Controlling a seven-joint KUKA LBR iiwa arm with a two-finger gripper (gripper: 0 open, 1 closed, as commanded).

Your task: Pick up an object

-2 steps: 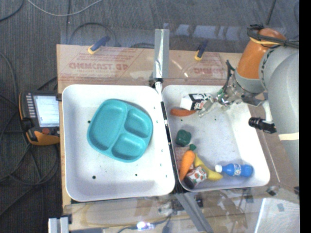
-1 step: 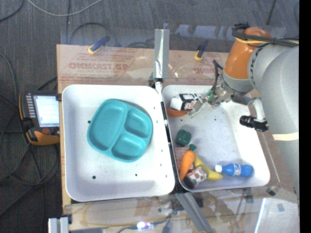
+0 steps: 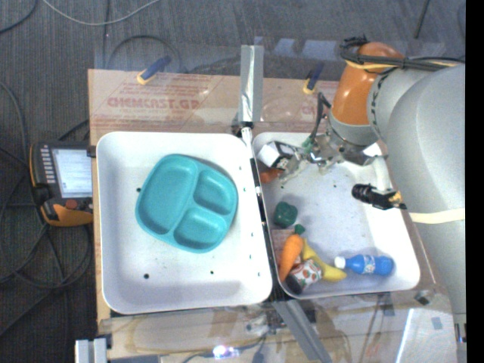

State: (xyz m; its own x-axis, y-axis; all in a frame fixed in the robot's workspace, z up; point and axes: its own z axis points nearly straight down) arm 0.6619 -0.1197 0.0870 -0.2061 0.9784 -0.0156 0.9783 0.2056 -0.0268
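Dark green, rounded toy lying below the gripper, grip state impossible to tell. White right bin, brown bench board, grey carpet beyond.

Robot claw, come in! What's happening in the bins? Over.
Claw low at the right bin's top-left corner; grip unclear. Carrot, bottle, banana, green piece lying loose. Teal tray in left bin.

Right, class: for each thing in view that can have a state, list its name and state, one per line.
teal divided plate: upright, in the left bin
bottle: lying on its side, right bin
carrot: lying flat
gripper: low at the right bin's far-left corner
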